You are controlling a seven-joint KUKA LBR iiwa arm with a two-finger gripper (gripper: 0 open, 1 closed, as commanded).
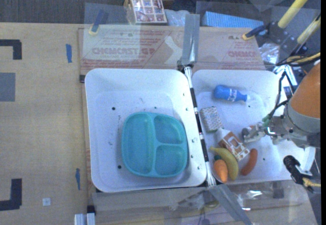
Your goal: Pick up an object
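A turquoise divided plate (154, 144) lies in the left bin (102, 86). The right bin (265, 79) holds a banana (227, 161), carton (233, 144) and blue bottle (229, 93). The gripper (254, 132) hovers beside the carton; fingers' state unclear.

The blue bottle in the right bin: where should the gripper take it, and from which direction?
Probably across the wide body of the blue bottle, coming straight down from above. It lies on its side, long axis roughly left-right in the view, white cap end toward the right. It sits apart from the clutter lower in the right bin, so fingers closing across its short width should find room on both sides.
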